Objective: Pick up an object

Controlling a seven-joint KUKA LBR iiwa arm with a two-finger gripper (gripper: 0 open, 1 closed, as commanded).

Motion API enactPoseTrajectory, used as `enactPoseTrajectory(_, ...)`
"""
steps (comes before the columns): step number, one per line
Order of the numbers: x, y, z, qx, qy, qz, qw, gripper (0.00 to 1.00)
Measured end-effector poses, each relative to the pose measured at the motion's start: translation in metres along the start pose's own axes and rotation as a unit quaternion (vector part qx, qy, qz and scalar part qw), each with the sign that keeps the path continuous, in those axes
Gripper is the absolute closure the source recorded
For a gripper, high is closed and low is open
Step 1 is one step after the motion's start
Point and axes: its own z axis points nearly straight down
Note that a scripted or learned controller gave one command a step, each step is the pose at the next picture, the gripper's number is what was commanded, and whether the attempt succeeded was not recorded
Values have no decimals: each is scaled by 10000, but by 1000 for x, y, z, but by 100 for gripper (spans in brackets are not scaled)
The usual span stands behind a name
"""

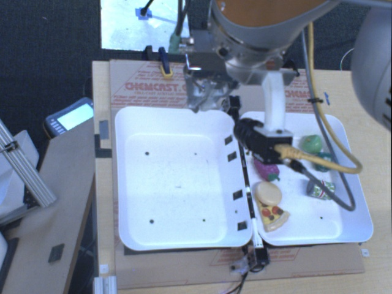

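My gripper (210,95) is a metal assembly under the grey and orange wrist. It hangs over the far rim of the left bin (177,118), near the divide between the bins. Nothing shows in it. The objects lie in the right bin (352,216): a green lump (311,143) at the far side, a purple piece (268,170) by the inner wall, a round cream piece (268,193) and a toy pizza slice (274,216) below it, and a small green and silver item (320,190) toward the right. All lie well below and right of the gripper.
A black module (257,141) with a yellow cable (331,158) and a white post (274,106) hang over the right bin's near-left part, partly covering the purple piece. A yellow-handled clamp (164,63) sits behind the left bin, and a grey device (70,118) at the left.
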Motion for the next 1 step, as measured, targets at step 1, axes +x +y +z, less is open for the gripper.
enactPoseTrajectory(1,-2,3,2,3,-12,27,10000,0)
